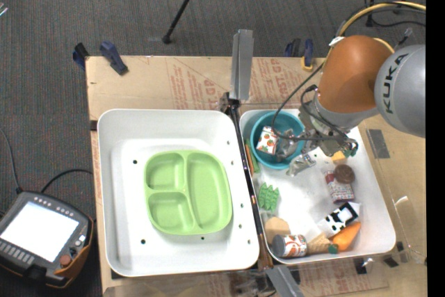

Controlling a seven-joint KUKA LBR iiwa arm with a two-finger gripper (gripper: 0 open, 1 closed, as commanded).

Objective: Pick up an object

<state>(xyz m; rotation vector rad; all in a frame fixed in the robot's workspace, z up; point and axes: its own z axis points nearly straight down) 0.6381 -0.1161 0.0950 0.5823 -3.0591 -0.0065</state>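
- Landmark: teal bowl [278, 139], far-left corner of the right bin [379, 202].
- Arm [368, 80] reaches in from the right; orange band sits above and right of the bowl.
- End effector [306, 149] low at the bowl's right rim, over the bin floor. Dark linkage and cables crowd it; cannot tell if it is apart or together, and nothing can be made out gripped.
- Small carton [267, 142], white with red print, lies inside the bowl at its left side, just left of the end effector.
- Yellow piece [338, 156] right of the bowl, just beyond the end effector.
- Brown-capped bottle [341, 181] right of and nearer than the bowl, lying on the bin floor.
- Green ridged item [268, 197] directly nearer than the bowl, against the bin's left wall.
- Black-and-white cow toy [341, 217] well nearer than the bowl, toward the right; carrot [347, 236] touching its near side.
- Tan lump [277, 225] nearer than the green item; can [290, 245] lying on its side at the near wall; cone [319, 243] between can and carrot.
- Left bin [118, 149], left of the bowl across the divider, holds a green sectioned plate [188, 191] lying flat at its middle.
- Both bins rest on a cardboard-topped surface [160, 76]. Blue clamps [112, 56] on its far edge, far left of the bowl.
- Pendant [42, 236] on the floor, well left of everything.
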